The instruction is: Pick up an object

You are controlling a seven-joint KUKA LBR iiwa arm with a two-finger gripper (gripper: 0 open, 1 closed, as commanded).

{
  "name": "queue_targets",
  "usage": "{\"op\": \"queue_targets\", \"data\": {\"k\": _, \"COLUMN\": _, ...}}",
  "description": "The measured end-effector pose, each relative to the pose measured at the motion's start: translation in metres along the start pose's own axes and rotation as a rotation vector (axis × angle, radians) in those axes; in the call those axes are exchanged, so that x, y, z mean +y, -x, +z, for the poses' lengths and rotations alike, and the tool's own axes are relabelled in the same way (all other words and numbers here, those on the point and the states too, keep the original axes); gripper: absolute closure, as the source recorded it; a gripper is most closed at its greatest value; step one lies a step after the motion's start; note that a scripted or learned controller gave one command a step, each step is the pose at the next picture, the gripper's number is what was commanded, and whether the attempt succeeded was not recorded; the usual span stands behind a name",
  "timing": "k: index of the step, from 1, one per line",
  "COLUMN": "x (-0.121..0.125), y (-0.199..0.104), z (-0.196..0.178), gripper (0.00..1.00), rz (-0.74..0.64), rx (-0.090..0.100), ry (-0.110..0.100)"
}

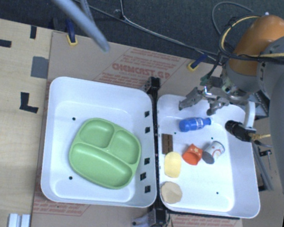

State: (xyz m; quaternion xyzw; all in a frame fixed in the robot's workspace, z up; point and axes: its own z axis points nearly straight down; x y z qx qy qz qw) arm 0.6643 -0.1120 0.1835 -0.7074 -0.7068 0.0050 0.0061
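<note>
Blue bottle point(194, 124): one, right bin point(235, 197) | green plate point(106, 153): one, left bin point(57, 123) | fingers point(188, 103) apart, empty

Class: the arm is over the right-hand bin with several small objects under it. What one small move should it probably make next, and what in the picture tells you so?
Probably lower the hand a little, straight toward the blue bottle. The hand appears open, sits just above the bottle at the back of the right bin, and nothing is between its fingers yet.
</note>
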Motion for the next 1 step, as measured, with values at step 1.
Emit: {"op": "queue_targets", "data": {"k": 1, "x": 0.0032, "y": -0.0002, "z": -0.0088, "gripper": 0.00, "rz": -0.003, "rx": -0.002, "ry": 0.014}}
